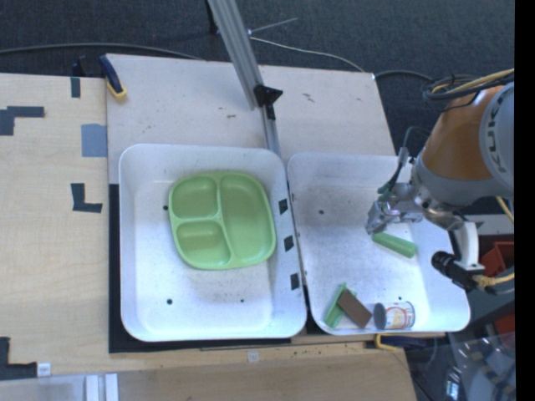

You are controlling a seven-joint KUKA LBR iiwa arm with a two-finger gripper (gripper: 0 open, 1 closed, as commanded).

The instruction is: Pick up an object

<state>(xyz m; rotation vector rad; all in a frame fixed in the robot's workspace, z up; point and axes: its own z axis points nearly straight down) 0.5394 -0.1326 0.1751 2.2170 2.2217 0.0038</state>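
My gripper (382, 221) hangs low over the right bin (334, 182), its tip just above and left of a light green block (394, 244) lying on the bin floor. Nothing shows between the fingers. Near the bin's front edge lie a green stick (336, 305), a brown block (355, 310) and a small can on its side (394, 316). The grey arm with its orange band (456, 144) comes in from the right.
The left bin (138, 249) holds a green divided plate (222, 220). A metal rod (238, 44) slants down to the seam between the bins. A blue and yellow clamp (112, 77) lies on the bench at the back left.
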